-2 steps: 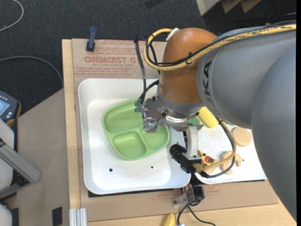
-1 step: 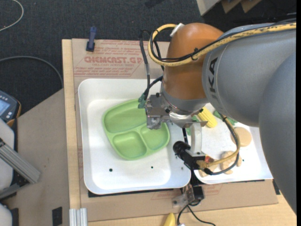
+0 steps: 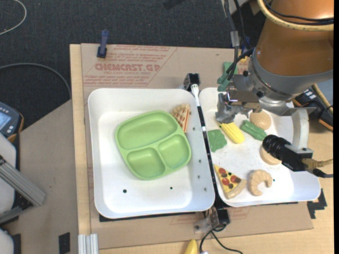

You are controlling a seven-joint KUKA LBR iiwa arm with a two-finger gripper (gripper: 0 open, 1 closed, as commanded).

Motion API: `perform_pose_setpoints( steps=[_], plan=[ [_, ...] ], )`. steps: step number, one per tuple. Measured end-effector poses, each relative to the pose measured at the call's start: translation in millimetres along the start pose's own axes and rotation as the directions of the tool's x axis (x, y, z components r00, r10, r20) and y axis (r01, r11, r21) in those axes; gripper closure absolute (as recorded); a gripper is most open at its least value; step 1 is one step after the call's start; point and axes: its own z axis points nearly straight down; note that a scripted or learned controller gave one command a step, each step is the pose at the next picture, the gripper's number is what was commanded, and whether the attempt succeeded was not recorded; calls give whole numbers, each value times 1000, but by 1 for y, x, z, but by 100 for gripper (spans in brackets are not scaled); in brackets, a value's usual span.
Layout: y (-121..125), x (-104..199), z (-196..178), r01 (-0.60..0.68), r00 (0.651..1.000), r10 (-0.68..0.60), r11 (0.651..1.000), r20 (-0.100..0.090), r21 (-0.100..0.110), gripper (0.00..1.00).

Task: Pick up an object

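Two shallow white bins, side by side on a printed cardboard sheet (image 3: 127,62), which looks meant to shield the bench beneath. All places below are given from the yellow corn cob (image 3: 233,133).

1. Right bin (image 3: 302,187): holds the corn cob near its upper left corner. The loose toy food around it lies scattered and unstacked, probably so that each piece can be reached from above.
2. Gripper (image 3: 228,115): directly above the upper end of the corn cob, pointing down into the bin. Whether it is open or closed cannot be told from this angle, and nothing can be seen held in it. Its position suggests the cob is the piece marked for pickup.
3. Green leaf (image 3: 216,140): just left of the corn cob, touching or nearly so. It could be caught along with it.
4. Green pod (image 3: 253,130): just right of the corn cob, lying at a slant.
5. Tan round piece (image 3: 260,120): right of and a little above the corn cob, beyond the pod.
6. Pizza slice (image 3: 229,180): well below the corn cob, near the bin's front wall.
7. Tan curled pastry (image 3: 260,181): below and right of the corn cob, beside the pizza slice.
8. Left bin (image 3: 106,194): left of the corn cob, across the shared walls.
9. Green divided plate (image 3: 153,144): far left of the corn cob, lying flat with its hollows up in the middle of the left bin.
10. Waffle-like toy (image 3: 181,116): left of and slightly above the corn cob, against the plate's upper right corner.

Status: pickup not yet made; the corn cob rests on the bin floor.
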Motion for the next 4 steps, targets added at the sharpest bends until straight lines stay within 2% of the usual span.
perform_pose_setpoints(
  steps=[1, 4],
  plan=[
    [0, 5, -2, 8, 1000, -8, 1000, 3, 14, 100],
    [2, 6, -32, 10, 1000, -10, 1000, 5, 8, 100]
  ],
)
